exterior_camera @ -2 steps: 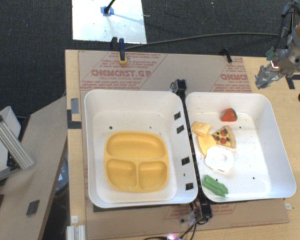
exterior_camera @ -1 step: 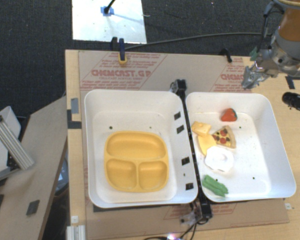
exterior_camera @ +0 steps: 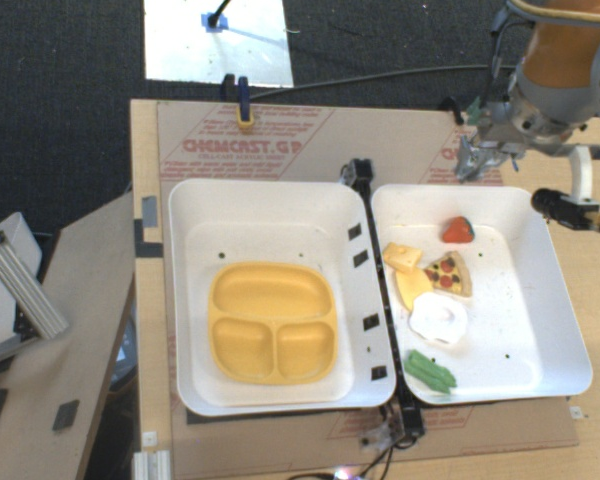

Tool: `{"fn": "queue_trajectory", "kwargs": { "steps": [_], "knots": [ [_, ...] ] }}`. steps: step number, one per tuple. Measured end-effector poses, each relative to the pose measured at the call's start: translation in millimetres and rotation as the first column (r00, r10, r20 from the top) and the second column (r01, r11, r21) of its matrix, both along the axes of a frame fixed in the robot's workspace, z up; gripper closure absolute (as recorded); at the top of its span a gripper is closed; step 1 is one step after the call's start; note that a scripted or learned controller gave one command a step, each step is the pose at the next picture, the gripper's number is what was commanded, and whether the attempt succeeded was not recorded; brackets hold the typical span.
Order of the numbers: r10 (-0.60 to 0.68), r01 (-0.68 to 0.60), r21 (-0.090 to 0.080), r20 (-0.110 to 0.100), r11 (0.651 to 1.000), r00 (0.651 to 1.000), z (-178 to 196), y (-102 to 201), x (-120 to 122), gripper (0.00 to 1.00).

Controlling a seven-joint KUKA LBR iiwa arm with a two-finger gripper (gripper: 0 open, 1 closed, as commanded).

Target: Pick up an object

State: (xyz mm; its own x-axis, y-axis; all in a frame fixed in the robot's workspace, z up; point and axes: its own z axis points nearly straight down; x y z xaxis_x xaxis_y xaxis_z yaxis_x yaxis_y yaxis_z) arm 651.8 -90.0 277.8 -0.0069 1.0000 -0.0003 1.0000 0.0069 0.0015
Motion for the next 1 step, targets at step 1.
{"fn": "queue_trajectory", "kwargs": {
  "steps": [1],
  "knots": [
    [0.002,-0.002,0.002,0.000,1.000,1.000,-19.8,53.0,5.0,1.00]
  ]
}}
